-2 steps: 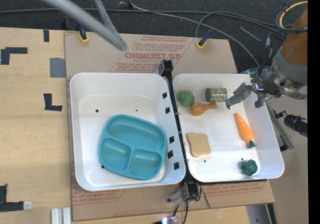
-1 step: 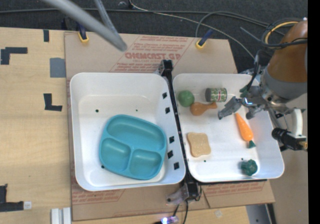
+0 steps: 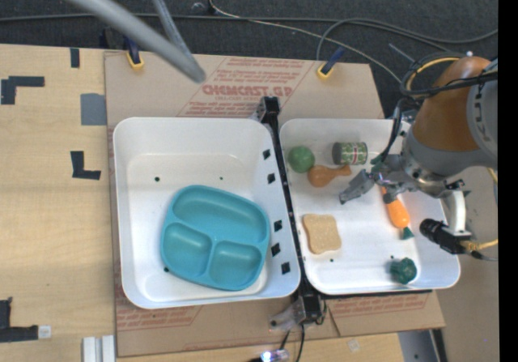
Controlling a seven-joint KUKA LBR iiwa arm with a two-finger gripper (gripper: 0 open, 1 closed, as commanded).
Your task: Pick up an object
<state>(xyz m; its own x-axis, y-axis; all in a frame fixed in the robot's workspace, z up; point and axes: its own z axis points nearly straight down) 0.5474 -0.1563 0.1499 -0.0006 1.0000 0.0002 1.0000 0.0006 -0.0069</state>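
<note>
The gripper (image 3: 374,185) is seen at centre right, over the right bin (image 3: 364,275). An orange carrot (image 3: 396,213) is partly covered by it (touching or apart is unclear). Finger state cannot be told.

Grey arm (image 3: 453,121) over right bin (image 3: 421,279), gripper (image 3: 366,185) beside carrot (image 3: 396,213), near can (image 3: 350,153), green ball (image 3: 302,159), bread slice (image 3: 321,233), blue divided tray (image 3: 215,237) in left bin (image 3: 133,190)

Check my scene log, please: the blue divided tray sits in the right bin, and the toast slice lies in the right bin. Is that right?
Not quite. In the camera view, the blue divided tray sits in the left bin, not the right one. The toast slice does lie in the right bin.
</note>
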